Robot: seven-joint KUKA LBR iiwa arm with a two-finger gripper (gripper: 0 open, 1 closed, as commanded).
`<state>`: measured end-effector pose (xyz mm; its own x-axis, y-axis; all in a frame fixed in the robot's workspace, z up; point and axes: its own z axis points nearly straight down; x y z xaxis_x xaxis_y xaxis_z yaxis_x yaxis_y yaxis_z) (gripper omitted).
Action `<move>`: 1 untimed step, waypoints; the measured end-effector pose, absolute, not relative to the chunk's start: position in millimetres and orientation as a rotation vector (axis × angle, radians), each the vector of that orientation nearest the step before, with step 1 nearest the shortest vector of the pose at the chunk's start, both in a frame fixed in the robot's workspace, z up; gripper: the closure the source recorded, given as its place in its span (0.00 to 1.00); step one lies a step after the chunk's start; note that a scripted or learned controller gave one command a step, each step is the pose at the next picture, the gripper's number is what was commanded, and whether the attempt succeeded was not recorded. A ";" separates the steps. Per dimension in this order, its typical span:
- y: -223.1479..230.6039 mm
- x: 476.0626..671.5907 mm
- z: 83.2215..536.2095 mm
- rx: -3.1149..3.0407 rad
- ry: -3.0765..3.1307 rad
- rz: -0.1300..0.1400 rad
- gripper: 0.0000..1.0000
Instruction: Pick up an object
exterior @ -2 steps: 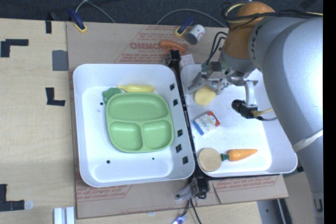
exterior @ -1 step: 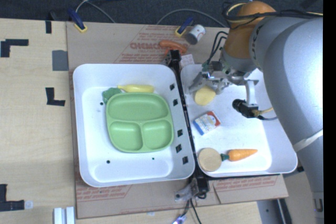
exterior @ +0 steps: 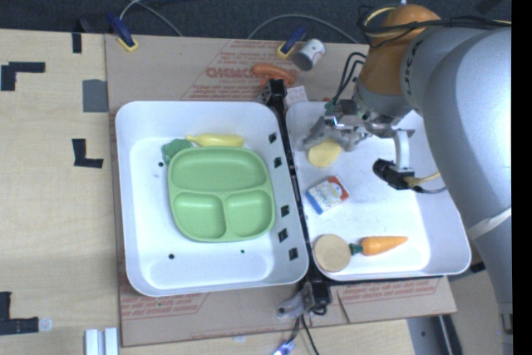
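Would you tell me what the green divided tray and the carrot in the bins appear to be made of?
The green divided tray looks like moulded plastic with a matte finish: uniform colour, smooth rounded compartment walls. The carrot is probably a plastic toy: even orange, slight sheen, though the view is too coarse to rule out a real one.

Grey arm (exterior: 465, 87) with orange band, reaching in from the right, gripper (exterior: 332, 131) pointed down-left.

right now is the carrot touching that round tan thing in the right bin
Touching. The camera view shows the carrot's green leafy end meeting the round tan object's right edge, with no white bin floor visible between them.
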<state>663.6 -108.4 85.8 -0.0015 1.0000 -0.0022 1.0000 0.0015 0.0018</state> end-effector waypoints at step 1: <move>-108.0 663.5 95.4 2.217 2.222 -0.002 1.00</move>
